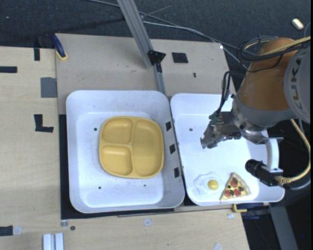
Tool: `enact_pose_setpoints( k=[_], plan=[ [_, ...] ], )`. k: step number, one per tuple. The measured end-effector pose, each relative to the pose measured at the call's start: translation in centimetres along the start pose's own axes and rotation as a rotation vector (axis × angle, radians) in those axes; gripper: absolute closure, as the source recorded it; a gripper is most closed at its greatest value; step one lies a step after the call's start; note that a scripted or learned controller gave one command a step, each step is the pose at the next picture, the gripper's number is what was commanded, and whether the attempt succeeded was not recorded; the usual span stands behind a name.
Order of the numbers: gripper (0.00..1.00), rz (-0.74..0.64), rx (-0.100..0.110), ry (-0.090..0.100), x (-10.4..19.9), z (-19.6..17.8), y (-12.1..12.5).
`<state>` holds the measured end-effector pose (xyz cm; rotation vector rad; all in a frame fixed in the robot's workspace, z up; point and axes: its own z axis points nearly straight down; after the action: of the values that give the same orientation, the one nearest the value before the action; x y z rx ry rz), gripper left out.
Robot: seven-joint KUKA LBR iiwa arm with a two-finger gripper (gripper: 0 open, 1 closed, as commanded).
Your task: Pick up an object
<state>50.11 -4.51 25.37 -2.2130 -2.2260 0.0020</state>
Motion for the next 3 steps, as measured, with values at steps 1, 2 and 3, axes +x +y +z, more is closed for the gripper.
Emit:
enact_pose_setpoints(
  k=[1, 2, 3],
  plan=[
    [1.0, 0.0, 0.0, 0.0, 5.1, 1.0, 0.0],
    [1.0, -0.002, -0.001, 0.0, 10.7, 1.1, 1.2],
    [1.0, 0.0, -0.001, -0.002, 14.8, 2.2, 2.5]
  ],
)
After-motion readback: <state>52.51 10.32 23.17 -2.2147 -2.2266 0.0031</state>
